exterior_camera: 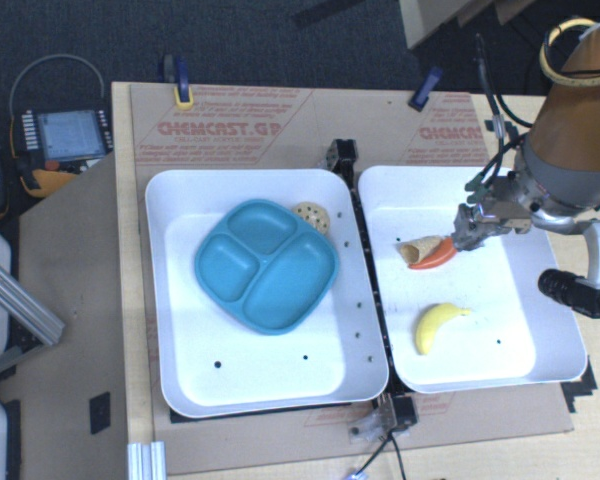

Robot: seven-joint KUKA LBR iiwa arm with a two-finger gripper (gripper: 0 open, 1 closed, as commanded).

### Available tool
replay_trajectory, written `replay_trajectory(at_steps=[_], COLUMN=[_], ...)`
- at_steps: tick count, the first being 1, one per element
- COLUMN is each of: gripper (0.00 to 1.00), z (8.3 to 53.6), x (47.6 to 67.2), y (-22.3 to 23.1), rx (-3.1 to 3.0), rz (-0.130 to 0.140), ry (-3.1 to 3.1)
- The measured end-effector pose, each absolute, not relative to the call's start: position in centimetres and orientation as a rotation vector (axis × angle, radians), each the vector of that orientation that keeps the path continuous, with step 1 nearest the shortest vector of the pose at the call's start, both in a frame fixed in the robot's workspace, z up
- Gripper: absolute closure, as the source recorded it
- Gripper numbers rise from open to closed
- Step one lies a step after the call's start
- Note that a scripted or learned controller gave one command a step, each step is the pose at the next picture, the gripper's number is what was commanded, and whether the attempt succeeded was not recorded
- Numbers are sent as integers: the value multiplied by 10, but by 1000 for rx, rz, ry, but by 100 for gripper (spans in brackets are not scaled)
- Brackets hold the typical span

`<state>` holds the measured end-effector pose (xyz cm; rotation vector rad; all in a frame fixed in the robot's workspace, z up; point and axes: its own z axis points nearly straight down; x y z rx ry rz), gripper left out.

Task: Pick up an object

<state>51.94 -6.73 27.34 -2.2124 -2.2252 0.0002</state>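
Carrot (427, 253) lies in the right bin (540, 368), long side left to right, touching the gripper (467, 234) at its right end. I cannot tell its state.

Dark blue-grey floor (230, 28) behind brown bench top (280, 118) with red print. Small screen box (68, 134) with looped cable at left. Silver metal bar (15, 293) lower left.

a robotics lab bench, looking staged for testing.

a teach pendant (68, 135) is sitting at the upper left, clamps (183, 80) are pinning paper-covered board (280, 118) along the top edge, and cables (495, 88) are trailing at the upper right near the grey arm (570, 118).
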Motion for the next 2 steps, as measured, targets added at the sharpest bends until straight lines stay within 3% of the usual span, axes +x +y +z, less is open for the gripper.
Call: replay_trajectory(at_steps=[2], gripper=[100], z=[250], x=[541], y=[45], rx=[-2211], rz=[2], ry=[-2225])
